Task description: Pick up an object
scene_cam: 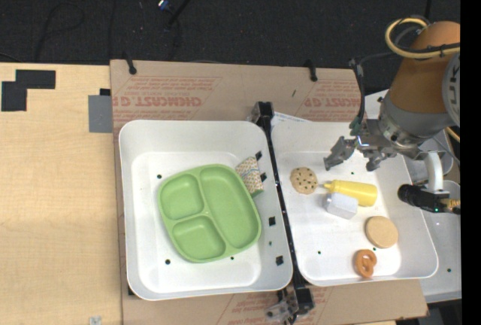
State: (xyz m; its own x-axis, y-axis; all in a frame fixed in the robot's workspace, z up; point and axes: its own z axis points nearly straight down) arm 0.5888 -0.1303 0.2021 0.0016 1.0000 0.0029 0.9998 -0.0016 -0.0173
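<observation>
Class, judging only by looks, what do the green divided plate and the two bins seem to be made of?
The green three-compartment plate looks like moulded plastic: uniform colour, soft sheen, rounded ridges. The left white bin and right white bin also look like plastic, smooth and slightly glossy with rounded rims, though the material is uncertain.

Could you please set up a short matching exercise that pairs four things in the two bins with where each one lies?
Things:
1. green divided plate
2. cookie
3. pretzel
4. yellow bottle

Places:
A. right bin, near its front edge
B. left bin
C. right bin, just right of the divider between the bins
D. right bin, middle, touching a small white block

Pairs: 1-B, 2-C, 3-A, 4-D
</observation>
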